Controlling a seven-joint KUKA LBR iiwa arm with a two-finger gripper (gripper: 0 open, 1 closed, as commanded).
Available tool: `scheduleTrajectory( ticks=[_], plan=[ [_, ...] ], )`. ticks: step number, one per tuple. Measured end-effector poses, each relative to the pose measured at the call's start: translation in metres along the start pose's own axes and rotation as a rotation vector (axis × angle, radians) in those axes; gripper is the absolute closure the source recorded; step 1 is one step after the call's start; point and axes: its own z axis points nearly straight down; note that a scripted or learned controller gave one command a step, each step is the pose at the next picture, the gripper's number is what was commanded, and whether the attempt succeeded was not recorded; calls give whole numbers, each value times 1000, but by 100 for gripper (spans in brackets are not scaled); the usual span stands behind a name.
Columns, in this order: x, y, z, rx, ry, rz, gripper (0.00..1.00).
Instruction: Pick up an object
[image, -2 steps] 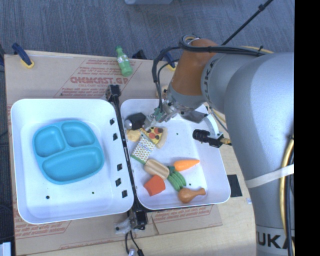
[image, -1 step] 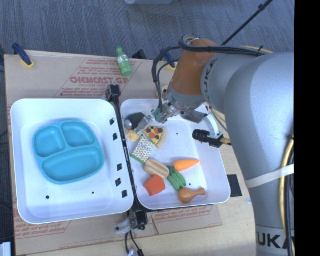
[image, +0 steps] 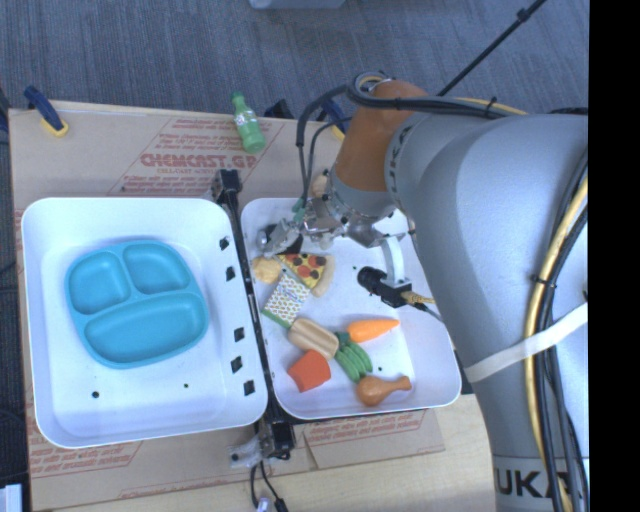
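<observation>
Jaws of the gripper (image: 295, 232) hang low just above the pizza slice (image: 304, 268) as the view shows it, at the far left corner of the right bin (image: 435, 375). Whether they are open or closed cannot be told, and nothing can be seen held between them.

The slice lies flat in that bin among other toy foods. A pale bun (image: 265, 269) sits just left of the slice. A green-and-white checked piece (image: 286, 297) touches the slice's lower edge. Below the slice lie a tan roll (image: 313, 336) and, further down, a red block (image: 310, 371). Lower right of the slice are a carrot (image: 372, 329), a green vegetable (image: 352, 359) and a drumstick (image: 381, 388).

Well left of the slice, the left bin (image: 40, 400) holds a blue divided plate (image: 136, 300). Above the slice, outside the bins, a green bottle (image: 247, 123) lies on the surface (image: 170, 160).
</observation>
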Motion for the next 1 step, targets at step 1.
scheduleTrajectory(
  ticks=[1],
  plan=[
    [-14,-64,-1,-3,-1,14,0]
  ],
)
